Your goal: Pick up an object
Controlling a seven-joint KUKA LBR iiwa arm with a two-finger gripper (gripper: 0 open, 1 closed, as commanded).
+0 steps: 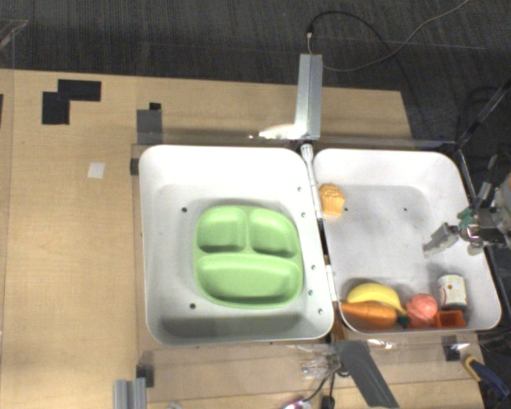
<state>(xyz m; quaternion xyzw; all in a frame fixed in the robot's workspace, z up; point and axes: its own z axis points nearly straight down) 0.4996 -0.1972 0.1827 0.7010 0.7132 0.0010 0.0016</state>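
My gripper (443,238) comes in from the right edge and hangs over the right side of the right bin (383,177), with no object under its tip. A small white can (451,290) stands just below it. Along the bin's front wall lie a yellow banana (373,294), an orange carrot (370,314), a pink ball (422,308) and a red block (450,319). A tan bread-like piece (331,199) rests against the bin's left wall.
The left bin (166,186) holds a green divided plate (248,254). A metal post (310,96) stands behind the gap between the bins. Cables run across the dark floor at the back.
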